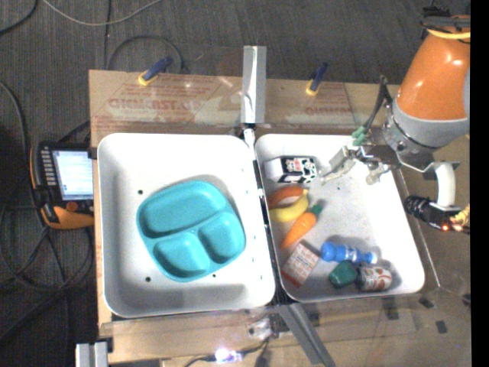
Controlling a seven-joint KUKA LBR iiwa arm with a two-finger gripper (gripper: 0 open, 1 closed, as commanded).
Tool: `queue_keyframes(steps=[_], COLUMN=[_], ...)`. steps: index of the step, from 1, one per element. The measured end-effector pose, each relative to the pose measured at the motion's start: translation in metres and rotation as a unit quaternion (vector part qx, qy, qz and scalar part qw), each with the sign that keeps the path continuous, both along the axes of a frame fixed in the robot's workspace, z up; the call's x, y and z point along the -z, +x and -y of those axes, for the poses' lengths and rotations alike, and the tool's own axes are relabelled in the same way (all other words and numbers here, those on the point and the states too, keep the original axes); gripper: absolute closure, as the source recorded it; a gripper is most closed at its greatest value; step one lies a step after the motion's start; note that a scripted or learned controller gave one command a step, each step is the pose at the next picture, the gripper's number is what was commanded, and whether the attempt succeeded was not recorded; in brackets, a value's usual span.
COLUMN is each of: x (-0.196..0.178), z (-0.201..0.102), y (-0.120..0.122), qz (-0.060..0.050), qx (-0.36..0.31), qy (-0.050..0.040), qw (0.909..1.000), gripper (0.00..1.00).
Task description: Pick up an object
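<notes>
The pickable objects lie in the right bin (397,205). Taking the carrot (300,226) as the landmark: a yellow banana (289,209) touches its upper left side, with a red-orange piece (283,195) just above that. A black-and-white carton (296,168) lies farther up, near the bin's top left corner. Below the carrot sits a small red-and-white box (300,262); to the lower right are a blue bottle (345,252), a green item (343,274) and a can (374,278), grouped closely.

The gripper (353,161) hovers up and right of the carrot, apart from every object. Nothing shows between its fingers; their spread cannot be told.

Left of the carrot, the left bin (114,228) holds a teal divided tray (192,228).
</notes>
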State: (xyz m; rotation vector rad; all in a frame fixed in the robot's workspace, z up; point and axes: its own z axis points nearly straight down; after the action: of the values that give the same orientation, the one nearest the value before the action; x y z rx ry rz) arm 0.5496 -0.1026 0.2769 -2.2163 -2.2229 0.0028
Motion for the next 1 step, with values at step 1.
queue_keyframes(steps=[1], x=[0.1317], z=[-0.0054], y=[-0.0163], qz=[-0.001], qx=[-0.048], qy=[0.0011], qw=[0.9988], gripper=[0.00])
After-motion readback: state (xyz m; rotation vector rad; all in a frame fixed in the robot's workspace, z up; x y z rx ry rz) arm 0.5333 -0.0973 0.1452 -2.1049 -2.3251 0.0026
